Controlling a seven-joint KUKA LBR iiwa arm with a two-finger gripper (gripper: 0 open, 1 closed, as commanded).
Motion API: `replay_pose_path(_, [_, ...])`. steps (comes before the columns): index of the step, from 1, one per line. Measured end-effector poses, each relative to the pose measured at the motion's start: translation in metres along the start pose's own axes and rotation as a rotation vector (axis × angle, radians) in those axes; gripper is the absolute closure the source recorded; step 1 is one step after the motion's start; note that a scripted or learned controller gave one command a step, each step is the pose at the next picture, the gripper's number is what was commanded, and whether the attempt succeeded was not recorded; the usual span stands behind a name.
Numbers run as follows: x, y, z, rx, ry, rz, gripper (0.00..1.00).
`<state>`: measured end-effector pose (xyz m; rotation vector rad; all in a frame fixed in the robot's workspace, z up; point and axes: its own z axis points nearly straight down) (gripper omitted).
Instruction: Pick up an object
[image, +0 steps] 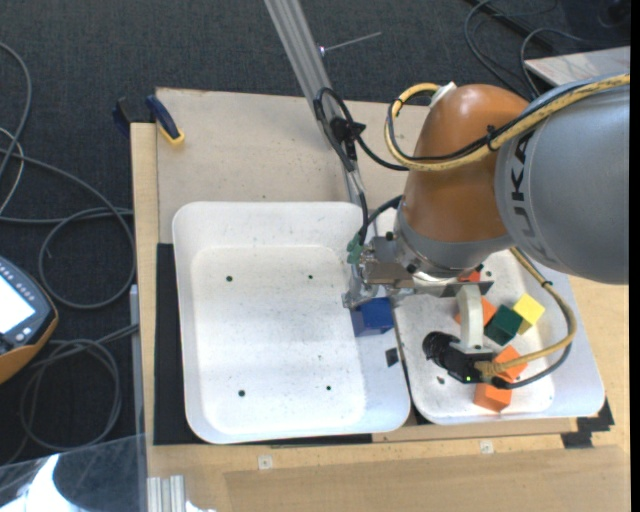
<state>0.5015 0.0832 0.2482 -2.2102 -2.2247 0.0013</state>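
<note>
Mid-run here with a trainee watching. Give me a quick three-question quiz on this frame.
1. True or false: the blue block lies at the left bin's right edge.
2. Which bin holds the orange blocks? A left, B right.
3. Fill in: beside the yellow block sits a ___ block.

Key: 1 true. 2 B. 3 green.
Bonus note: the gripper sits directly above the blue block.

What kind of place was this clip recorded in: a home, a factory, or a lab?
Most likely a robotics lab test bench. A wooden bench bears two white bins, one with small coloured blocks. Loose cables trail over dark carpet beside it, and the arm reaches in over the bins.
</note>
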Motion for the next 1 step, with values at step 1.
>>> replay_pose_path(1, [-0.0034,0.0011,0.0007,-0.001,-0.002,0.007,0.00])
